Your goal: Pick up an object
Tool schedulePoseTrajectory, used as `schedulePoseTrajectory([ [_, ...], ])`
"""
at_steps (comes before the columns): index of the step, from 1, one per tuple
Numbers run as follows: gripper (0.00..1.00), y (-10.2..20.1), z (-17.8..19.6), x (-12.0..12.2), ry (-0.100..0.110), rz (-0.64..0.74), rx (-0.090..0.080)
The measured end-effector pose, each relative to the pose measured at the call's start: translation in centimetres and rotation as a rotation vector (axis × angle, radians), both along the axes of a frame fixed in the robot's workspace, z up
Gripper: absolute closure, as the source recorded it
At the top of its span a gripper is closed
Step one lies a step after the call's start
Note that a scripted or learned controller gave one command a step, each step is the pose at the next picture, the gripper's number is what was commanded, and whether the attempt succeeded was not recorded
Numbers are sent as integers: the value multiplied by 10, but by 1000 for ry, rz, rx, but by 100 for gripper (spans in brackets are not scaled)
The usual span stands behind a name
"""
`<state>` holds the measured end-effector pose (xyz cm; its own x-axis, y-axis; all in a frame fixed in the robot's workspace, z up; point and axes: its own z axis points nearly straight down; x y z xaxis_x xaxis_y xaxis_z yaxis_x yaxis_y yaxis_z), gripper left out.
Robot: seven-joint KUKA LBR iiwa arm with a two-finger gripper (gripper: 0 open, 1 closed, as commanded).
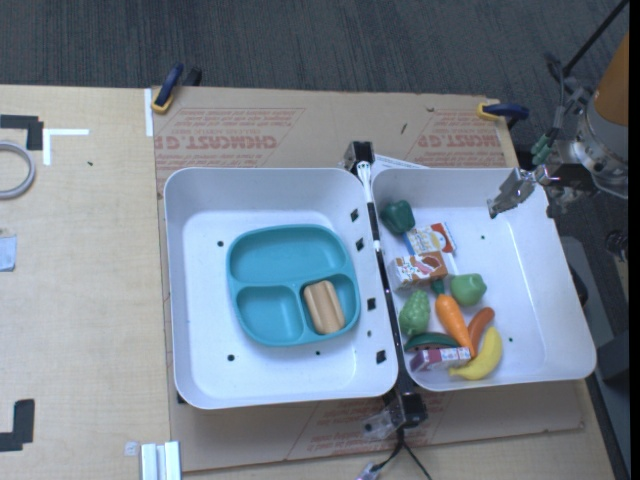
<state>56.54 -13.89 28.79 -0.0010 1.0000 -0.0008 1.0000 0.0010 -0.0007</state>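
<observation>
My gripper hangs over the far right corner of the right bin, open, with nothing between its fingers. Toy food lies in a heap along that bin's left side: a dark green pepper, two snack packets, a green fruit, a leafy green piece, a carrot, a red chili and a banana. The left bin holds a teal divided plate with a bread roll in its near right compartment.
Both bins rest on a cardboard sheet held by clamps at the far corners. A bare stretch of the right bin's floor lies right of the food heap. A ring lies on the wooden bench at far left.
</observation>
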Motion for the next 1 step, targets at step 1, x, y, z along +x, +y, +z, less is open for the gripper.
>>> schedulePoseTrajectory([
  [1,0,44,-100,-27,1,-2,1],
])
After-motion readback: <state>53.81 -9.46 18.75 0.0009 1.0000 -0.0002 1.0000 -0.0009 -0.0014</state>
